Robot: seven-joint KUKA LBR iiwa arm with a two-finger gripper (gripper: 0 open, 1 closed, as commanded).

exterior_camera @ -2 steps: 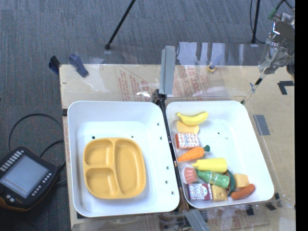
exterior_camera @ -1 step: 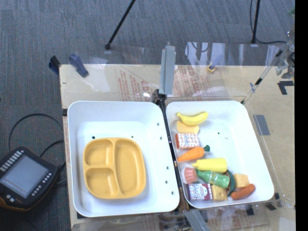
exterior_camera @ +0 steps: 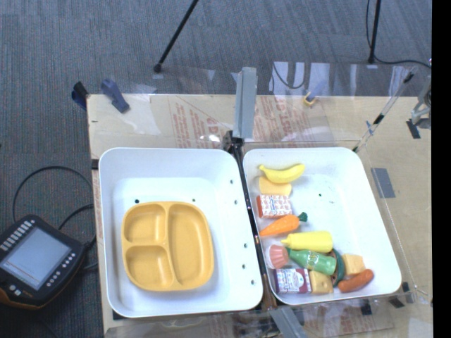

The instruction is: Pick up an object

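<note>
The right bin (exterior_camera: 345, 189) holds a cluster of toy foods along its left and front sides. A yellow banana (exterior_camera: 282, 172) lies at the back, with a pale orange block (exterior_camera: 273, 186) just under it. Below these come a small red-and-white carton (exterior_camera: 274, 206), an orange carrot (exterior_camera: 282, 224), a yellow bottle (exterior_camera: 308, 241), a green bottle (exterior_camera: 313, 260), a second red carton (exterior_camera: 292, 280) and a red sausage (exterior_camera: 355, 280). The left bin (exterior_camera: 141, 171) carries a yellow divided plate (exterior_camera: 168, 245). A small part of the arm (exterior_camera: 421, 111) shows at the far right edge.
A grey upright post (exterior_camera: 245, 108) stands behind the seam between the bins. A handheld control pendant (exterior_camera: 35, 259) lies on the floor at the left. Tripod legs (exterior_camera: 180, 27) cross the carpet at the back. Clear panels stand behind the right bin.
</note>
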